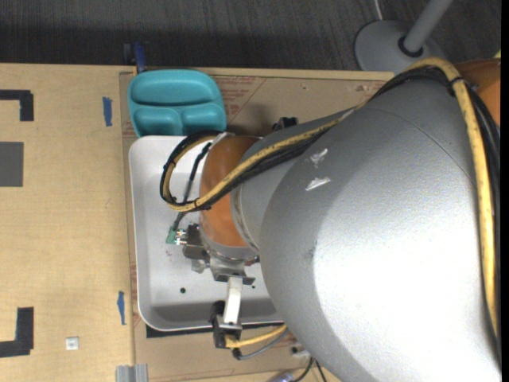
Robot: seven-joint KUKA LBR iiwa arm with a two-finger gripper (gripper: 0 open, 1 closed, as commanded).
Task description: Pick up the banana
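I see the grey arm [358,213] reaching in from the right and covering most of the white bin [151,213]. Its orange band [219,193] sits over the bin's middle. Below the band, the gripper [195,245] hangs over the bin floor, towards the near edge — I cannot tell whether it is spread or closed. The arm hides the floor beneath it, so I cannot tell where the banana lies relative to the gripper. A teal plastic piece [176,102] rests at the bin's far left corner.
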